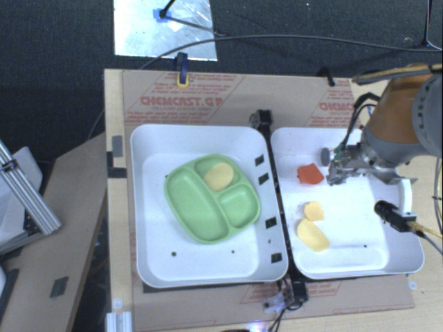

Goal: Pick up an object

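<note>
Gripper (333, 166) of the grey arm hangs low in the right bin (387, 254), just beside the red-orange object (311, 174), on its right side. Whether it touches the object, and how it is set, I cannot tell. Nearer the front of this bin lie two yellow pieces (312, 227), close together. The left bin (149, 185) holds a green divided plate (208, 203) with a pale yellow object (219, 176) in its upper compartment.
</note>
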